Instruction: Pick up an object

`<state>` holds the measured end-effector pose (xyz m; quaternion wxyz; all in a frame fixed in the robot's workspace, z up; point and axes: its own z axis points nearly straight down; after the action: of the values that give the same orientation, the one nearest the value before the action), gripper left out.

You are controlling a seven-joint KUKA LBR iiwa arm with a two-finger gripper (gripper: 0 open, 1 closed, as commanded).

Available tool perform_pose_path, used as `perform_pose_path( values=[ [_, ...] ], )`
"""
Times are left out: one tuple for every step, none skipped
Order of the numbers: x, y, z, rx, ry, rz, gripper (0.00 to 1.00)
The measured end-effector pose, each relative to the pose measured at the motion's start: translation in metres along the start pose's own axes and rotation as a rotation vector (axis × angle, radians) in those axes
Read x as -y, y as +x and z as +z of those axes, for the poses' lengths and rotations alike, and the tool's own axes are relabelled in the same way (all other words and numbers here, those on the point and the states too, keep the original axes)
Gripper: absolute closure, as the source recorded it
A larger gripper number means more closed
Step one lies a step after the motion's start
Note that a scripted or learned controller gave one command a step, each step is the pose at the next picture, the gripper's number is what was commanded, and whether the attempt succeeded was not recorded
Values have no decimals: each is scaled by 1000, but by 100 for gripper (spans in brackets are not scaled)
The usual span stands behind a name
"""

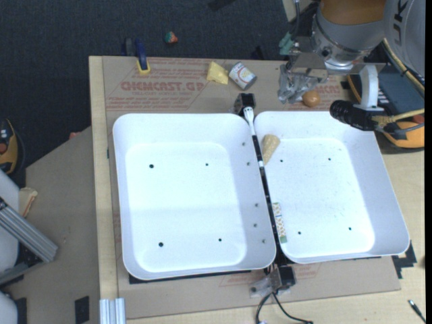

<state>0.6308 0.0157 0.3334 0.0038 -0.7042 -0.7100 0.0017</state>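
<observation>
A small tan cone-shaped object [270,144] is seen lying in the right shallow white bin [364,248], at its upper-left corner beside the dividing rims. It is judged light and fairly stiff; its wider middle would be best gripped. The hand [295,86] is held above the bin's far edge; its spread cannot be told.

I'm looking at a robotics lab bench: two white bins [196,194] sit on a cardboard sheet [169,79] printed "CHEMCAST". Left of the bins lies an aluminium extrusion [27,231]; below them, loose cables [277,302]; beyond, dark carpet [101,12].
</observation>
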Motion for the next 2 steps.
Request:
perform_pose_path(
  values=[
    [1, 24, -134, 2, -24, 3, 100],
    [52, -103, -146, 7, -8, 22, 100]
  ],
)
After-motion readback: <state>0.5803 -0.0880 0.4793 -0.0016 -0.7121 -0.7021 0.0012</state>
